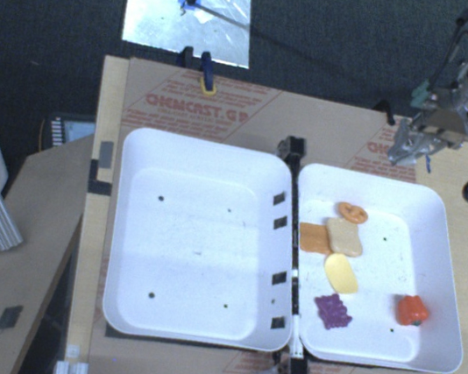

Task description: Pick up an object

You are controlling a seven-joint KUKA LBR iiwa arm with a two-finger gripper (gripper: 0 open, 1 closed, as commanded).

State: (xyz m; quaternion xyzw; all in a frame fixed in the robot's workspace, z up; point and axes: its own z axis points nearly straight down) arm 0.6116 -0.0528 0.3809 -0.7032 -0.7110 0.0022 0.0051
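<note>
The tool (407,149) hung at the upper right of the camera view, above the brown cardboard sheet (229,112) just behind the far rim of the right bin (444,288), below the arm's grey wrist and orange band. Nothing sat between its fingers, but whether they were apart or together could not be told at this size.

All the loose things lay in the right bin, toward its left and middle. Nearest the far wall was a small orange pretzel-shaped piece (352,213). Just in front of it lay a tan slice like toast (345,238), touching or slightly overlapping an orange-brown flat square (314,238) on its left, which sat close to the divider between the bins. In front of those was a pale yellow oval piece (342,273), and nearer the front wall a purple bunch of grapes (332,311). A red-orange lump (411,311) lay apart from the rest, near the bin's right wall.

The left bin (132,236) stood beside it, the two touching along black clips at the shared edge. Both rested on the cardboard sheet on the table (32,281). Beyond the table, a shiny metal plate (158,0) lay on the dark floor.
</note>
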